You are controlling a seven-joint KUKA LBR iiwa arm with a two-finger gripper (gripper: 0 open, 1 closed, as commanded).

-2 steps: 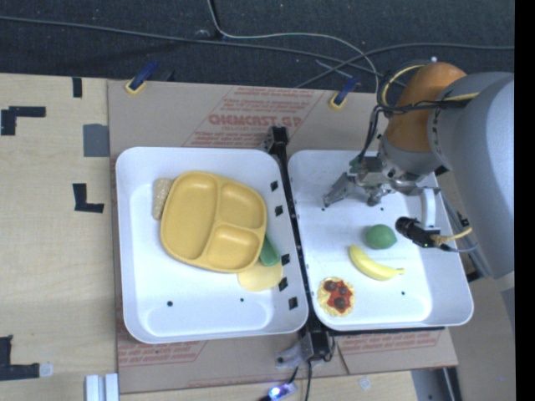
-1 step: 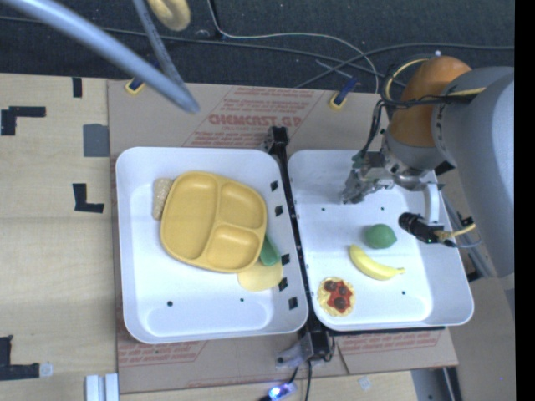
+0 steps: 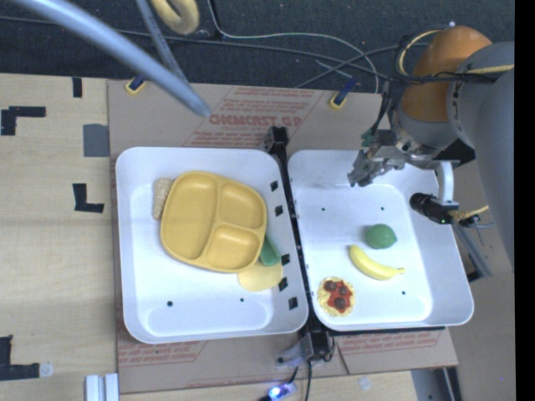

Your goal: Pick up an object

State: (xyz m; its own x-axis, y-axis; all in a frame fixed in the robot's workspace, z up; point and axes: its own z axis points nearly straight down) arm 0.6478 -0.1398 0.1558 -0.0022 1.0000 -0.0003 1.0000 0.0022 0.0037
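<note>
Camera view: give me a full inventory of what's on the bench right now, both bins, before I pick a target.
Left bin: one, white, left half of the bench.
Right bin: one, white, beside it.
Divided plate: one, yellow, left bin.
Beige piece: one, at the plate's left edge, partly covered.
Green piece: one, at the plate's lower right edge.
Pale yellow piece: one, under the plate's lower edge.
Green round object: one, right bin.
Banana: one, yellow, just below it.
Small pizza: one, red-topped, right bin's lower left.
Gripper: one, grey, over the right bin's upper part.

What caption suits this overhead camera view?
Gripper poised over right bin holding banana, green ball and small pizza.
</note>
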